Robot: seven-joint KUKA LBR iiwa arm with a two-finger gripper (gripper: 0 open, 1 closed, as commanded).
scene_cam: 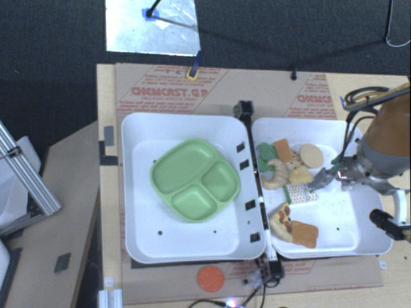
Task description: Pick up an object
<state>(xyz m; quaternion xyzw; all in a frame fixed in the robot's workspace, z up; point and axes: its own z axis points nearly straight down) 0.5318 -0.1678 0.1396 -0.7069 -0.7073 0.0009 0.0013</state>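
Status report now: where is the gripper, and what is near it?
Gripper low in right bin, beside food pile. Nothing seen between fingers. Green tray in left bin, apart.

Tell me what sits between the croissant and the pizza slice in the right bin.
In the camera view, a small green-and-white checkered piece lies between the croissant and the pizza slice.

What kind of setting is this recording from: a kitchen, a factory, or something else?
Most likely a robot lab bench for grasping trials: two white bins side by side on cardboard, toy food in one, a green divided plate in the other.
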